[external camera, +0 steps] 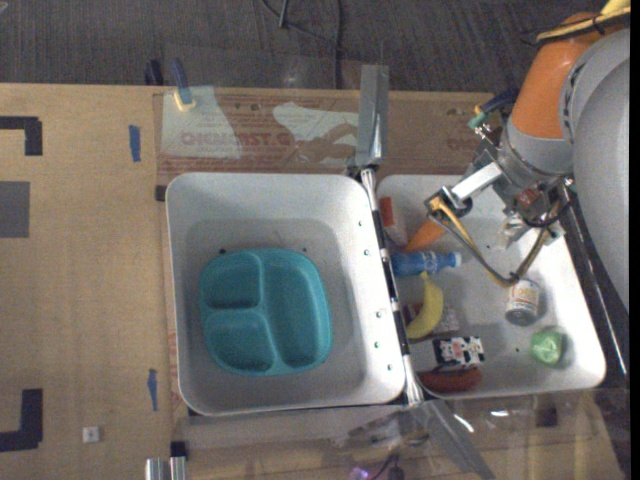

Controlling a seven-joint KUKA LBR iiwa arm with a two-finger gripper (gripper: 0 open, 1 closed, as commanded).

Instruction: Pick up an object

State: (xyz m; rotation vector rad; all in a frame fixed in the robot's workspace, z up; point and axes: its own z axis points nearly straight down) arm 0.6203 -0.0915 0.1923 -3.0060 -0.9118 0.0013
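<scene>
Two white bins side by side on a tan bench (80, 298). Left bin (200, 208) holds one thing: a teal divided plate (265, 311) with three compartments, lying flat at the bin's middle, nothing on it.

Right bin (585, 363) holds the loose objects, mostly along its left wall. Counted: one blue bottle (425, 262) lying on its side, cap end pointing right; one yellow banana (428, 309) just below it, curved; one orange carrot-like piece (425, 234) just above the bottle; one small red-and-white item (386, 214) against the left wall, too small to name; one black-and-white cow-print carton (458, 350) below the banana; one dark red item (448, 379) at the bottom edge, touching the carton; one small can (522, 303) upright near the bin's middle; one green round object (547, 346) at lower right, apart from the can.

Grey arm (600, 98) with orange band enters from the right over the right bin's upper part. Gripper (520, 230) hangs above the bin floor, above the can and to the right of the bottle; cables and wrist hardware crowd it, and whether the jaws are apart or closed cannot be told. Nothing visibly between them. A thin cable loop (490, 263) drapes between the bottle and the can.

Blue tape marks (134, 143) and a clear plastic sheet (200, 118) lie on the cardboard above the left bin.
</scene>
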